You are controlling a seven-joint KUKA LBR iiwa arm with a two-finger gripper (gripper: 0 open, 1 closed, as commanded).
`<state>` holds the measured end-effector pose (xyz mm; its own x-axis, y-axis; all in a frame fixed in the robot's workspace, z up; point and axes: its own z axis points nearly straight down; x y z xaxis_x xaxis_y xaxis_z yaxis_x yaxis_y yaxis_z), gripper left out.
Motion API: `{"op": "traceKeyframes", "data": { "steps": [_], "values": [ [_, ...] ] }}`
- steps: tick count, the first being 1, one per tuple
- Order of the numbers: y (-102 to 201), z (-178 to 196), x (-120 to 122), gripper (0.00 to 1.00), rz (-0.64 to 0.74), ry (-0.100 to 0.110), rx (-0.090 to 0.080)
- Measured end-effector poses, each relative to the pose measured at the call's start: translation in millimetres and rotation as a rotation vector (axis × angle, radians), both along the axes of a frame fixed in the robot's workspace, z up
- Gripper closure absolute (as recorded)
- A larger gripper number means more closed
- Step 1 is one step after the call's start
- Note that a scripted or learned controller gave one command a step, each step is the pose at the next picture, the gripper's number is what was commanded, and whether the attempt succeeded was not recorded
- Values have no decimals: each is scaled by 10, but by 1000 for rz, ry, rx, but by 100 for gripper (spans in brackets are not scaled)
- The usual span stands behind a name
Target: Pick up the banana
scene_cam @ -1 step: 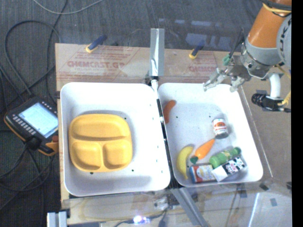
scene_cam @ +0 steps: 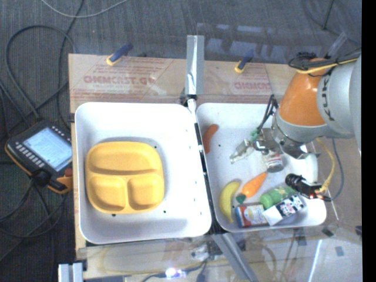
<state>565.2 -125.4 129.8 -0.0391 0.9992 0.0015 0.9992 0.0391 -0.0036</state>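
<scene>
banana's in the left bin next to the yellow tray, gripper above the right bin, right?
Not quite. The banana lies in the right bin, near its front left corner beside the carrot. The yellow tray sits alone in the left bin. The gripper is above the right bin, as you said. The camera view shows this.

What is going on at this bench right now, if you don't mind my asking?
A KUKA arm reaches in from the right, its gripper hovering over the right bin with nothing visibly held. The banana it should pick up lies near that bin's front edge, beside a carrot and a small carton. The left bin holds a yellow divided tray.
</scene>
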Motion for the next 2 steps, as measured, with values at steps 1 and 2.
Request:
{"op": "traceKeyframes", "data": {
  "steps": [1, 2],
  "values": [
    [-43, -388, -593, 0, 178, -21, -5],
    [685, 527, -774, 0, 181, 0, 0]
  ]
}}
